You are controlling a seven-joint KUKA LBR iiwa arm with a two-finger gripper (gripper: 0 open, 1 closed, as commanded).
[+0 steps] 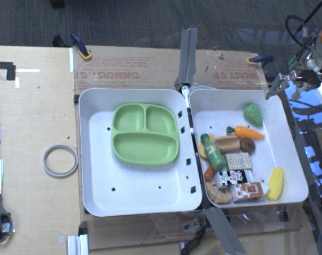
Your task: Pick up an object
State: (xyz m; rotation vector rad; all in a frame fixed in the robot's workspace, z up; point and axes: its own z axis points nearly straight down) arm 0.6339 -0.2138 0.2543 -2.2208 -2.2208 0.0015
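The right bin (294, 142) carries a jumble of toy food, crowded toward its near left side. Standing out in the heap is a green bottle (213, 152) with a red cap, lying tilted across the pile with a yellow banana (202, 150) peeking out beneath it. Just right of the bottle lies a hot dog in a bun (228, 142), and touching that a brown doughnut (247, 145). Above them an orange carrot (247, 133) points right, and farther back, apart from the rest, sits a knobbly green vegetable (252, 114), maybe broccoli. Below the hot dog there's a tan waffle-like cracker (239, 160), then a small black-and-white printed packet (231, 177) and an orange-and-white box (250, 190) at the near wall, with a pale pastry (219, 195) in the near left corner. A yellow corn cob (276, 183) lies alone at the near right, almost upright in the view.

The left bin (97, 190) holds a light green divided plate (145, 133) with three compartments, sitting toward the back.

Out on the wooden bench (28, 126), a grey ring (60, 160) lies left of the bins, and scissors (0, 217) lie at the near left edge.

Up at the far right, the gripper (278, 86) hovers over the back right corner of the right bin, above the toys, with nothing visible between its fingers; whether they are spread or closed, I can't tell from here.
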